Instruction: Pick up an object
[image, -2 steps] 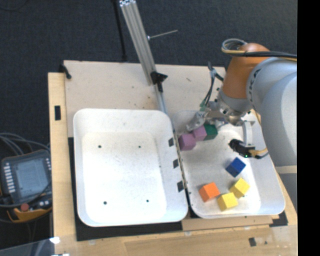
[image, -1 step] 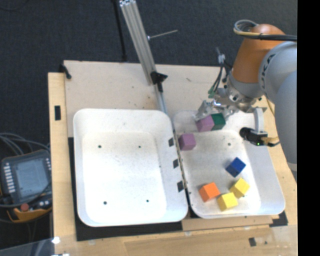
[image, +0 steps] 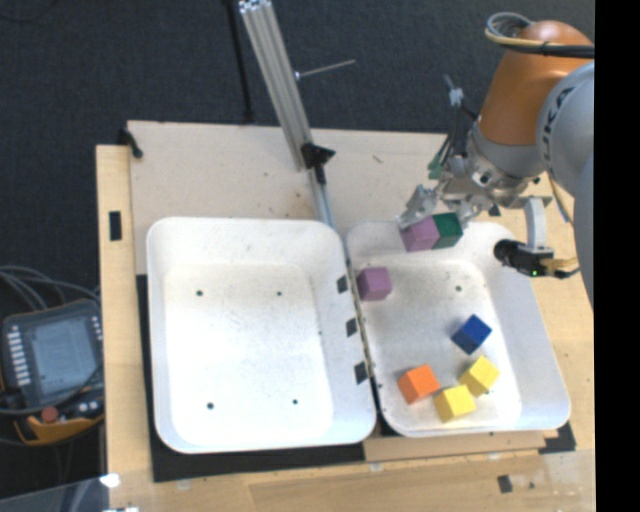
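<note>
My gripper hangs over the far rim of the right bin. Directly under it a purple block and a green block sit side by side, touching each other. The gripper's tip meets their tops, and whether either block is gripped is hidden. Further into the same bin a second purple cube rests near the left wall. A blue cube, an orange cube and two yellow cubes cluster at the near end.
The left bin stands beside the right one, sharing a divider. A slanted metal pole rises behind the bins. A teach pendant lies off the bench at the left.
</note>
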